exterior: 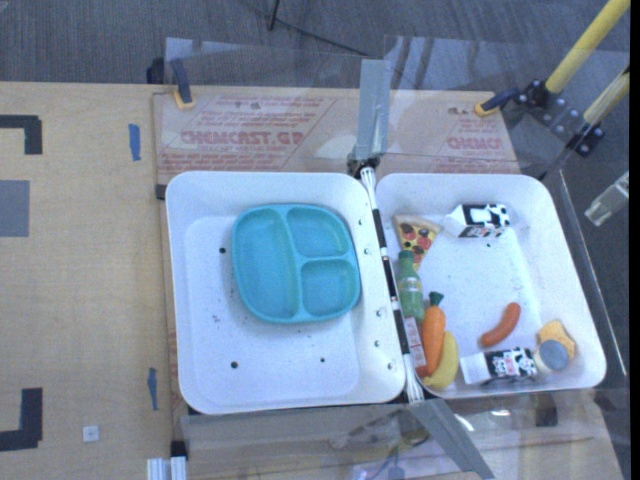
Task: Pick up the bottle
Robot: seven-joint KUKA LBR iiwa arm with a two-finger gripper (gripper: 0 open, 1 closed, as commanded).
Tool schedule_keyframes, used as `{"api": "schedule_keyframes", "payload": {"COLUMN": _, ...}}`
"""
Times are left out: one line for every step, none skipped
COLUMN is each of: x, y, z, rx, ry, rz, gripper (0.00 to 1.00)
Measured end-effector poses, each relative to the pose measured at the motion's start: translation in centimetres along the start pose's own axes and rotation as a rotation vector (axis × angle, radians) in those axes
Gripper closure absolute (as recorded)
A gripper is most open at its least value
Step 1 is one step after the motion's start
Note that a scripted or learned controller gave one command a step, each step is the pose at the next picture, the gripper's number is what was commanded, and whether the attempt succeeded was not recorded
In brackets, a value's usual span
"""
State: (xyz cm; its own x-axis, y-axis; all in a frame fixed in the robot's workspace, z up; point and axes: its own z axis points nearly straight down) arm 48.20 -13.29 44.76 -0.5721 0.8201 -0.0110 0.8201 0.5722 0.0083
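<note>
Fingers open or shut, nobody can tell from this look, so how far the gripper is from its target cannot be told either. The bottle is green and lies flat in the right bin, right against that bin's left wall, pointing up and down the picture. A pizza slice sits just past its top end. A carrot lies just beside its lower end, with a banana near that. The bottle is not picked up yet, so the job looks to be at its start. Next, the arm likely has to come down over the bottle and pinch across its thin sides. The wall and the carrot leave little room.
</note>
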Motion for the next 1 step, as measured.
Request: {"api": "schedule_keyframes", "payload": {"x": -5.22, "y": -3.97, "z": 7.47, "rx": 0.005, "ry": 0.009, "rz": -0.294, "gripper": 1.0}}
